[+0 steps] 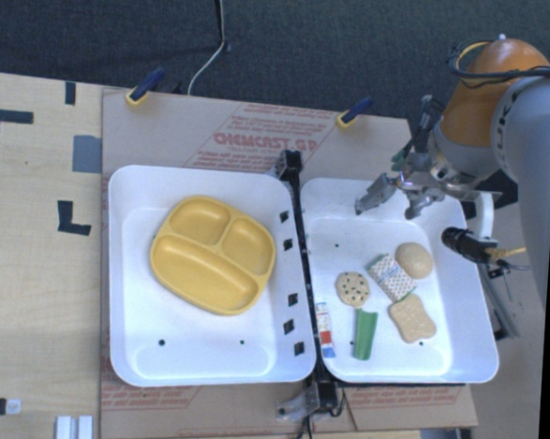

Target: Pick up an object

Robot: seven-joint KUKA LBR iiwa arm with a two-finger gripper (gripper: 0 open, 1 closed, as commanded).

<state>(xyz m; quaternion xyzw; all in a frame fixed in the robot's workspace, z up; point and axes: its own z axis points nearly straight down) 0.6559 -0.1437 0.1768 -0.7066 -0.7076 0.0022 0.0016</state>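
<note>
My gripper (389, 201) hangs over the back of the right bin (462, 368), open, with nothing between its two grey fingers (369, 198). In front of it lie a tan bun (414, 260), a checked packet (390, 275), a round cookie (352, 288), a toast-like slice (412, 319), a green stick (365, 335) and a small tube (322, 324). The gripper stands apart from all of them, up and behind the bun.
The left bin (125, 344) holds a yellow divided plate (213, 254). A black divider (295, 262) runs between the bins. The arm's grey body and orange band (491, 79) fill the upper right. Cardboard lies under both bins.
</note>
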